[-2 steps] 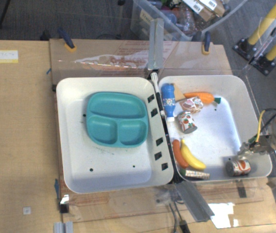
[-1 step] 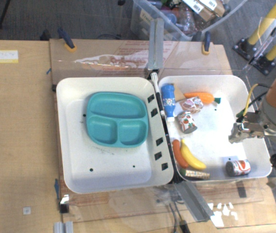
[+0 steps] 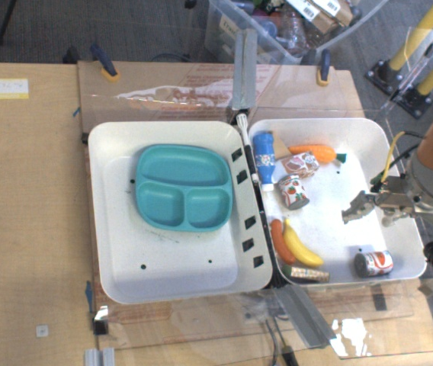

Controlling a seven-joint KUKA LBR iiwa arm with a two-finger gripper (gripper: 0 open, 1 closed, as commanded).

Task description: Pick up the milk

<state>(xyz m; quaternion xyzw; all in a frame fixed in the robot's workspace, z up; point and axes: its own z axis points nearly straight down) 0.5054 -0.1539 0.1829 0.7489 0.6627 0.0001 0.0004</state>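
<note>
glossy white bin (image 3: pixel 369 132); crumpled milk (image 3: pixel 294 192) carton; tool (image 3: pixel 357 208) near.

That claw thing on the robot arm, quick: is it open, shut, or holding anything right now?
Gripper: over the right bin, nothing seen between its fingers; open or shut cannot be told. The milk lies apart from it.

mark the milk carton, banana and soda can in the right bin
milk carton (image 3: pixel 295 192), camera view, on its printed side face.
banana (image 3: pixel 302 247), camera view, mid-length of the yellow peel.
soda can (image 3: pixel 373 263), camera view, on its side wall near the middle.
</note>
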